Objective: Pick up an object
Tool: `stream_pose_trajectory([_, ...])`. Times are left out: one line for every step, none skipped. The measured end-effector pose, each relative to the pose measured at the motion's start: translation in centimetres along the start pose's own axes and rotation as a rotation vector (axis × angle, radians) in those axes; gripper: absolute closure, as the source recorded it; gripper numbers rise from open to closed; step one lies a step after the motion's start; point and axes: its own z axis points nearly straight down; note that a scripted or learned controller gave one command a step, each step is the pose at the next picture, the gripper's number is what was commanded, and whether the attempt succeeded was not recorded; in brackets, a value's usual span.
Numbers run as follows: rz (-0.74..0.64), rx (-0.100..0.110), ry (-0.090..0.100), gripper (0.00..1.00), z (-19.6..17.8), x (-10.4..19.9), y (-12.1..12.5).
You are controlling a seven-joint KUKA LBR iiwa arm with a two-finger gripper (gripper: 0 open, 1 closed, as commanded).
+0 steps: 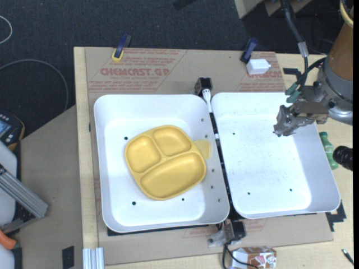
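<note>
Plate waits in the left bin while the arm hovers over the right

Surface (168, 66) first: a cardboard-covered bench top carrying two shallow white bins side by side. The left bin (106, 150) holds the one thing worth picking, a yellow plate (165, 161) with three compartments, lying flat and turned at a slant near the bin's middle. A small yellowish scrap peeks out just beside the plate's right edge; what it is cannot be made out. The right bin (263, 178) shows bare white floor with a few dark specks.

The arm (342, 66) comes in from the right side of the camera view, its end effector (285, 125) hanging above the upper right part of the right bin, well apart from the plate. Nothing can be seen between the fingers, and whether they stand apart or together cannot be told from this angle.

Judged from this, the task is at the approach step, with no grasp made. The next move calls for crossing the divide between the bins to the left, settling over the plate, and coming down on a rim or one of the ridges between compartments, since the plate's broad flat body offers little else for two fingers to close on. A shallow, smooth rim may slip
</note>
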Motion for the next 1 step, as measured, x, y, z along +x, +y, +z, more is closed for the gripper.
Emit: stream_pose_trajectory([-0.006, -0.003, 0.001, 1.00, 2.77, 6.54, 0.06])
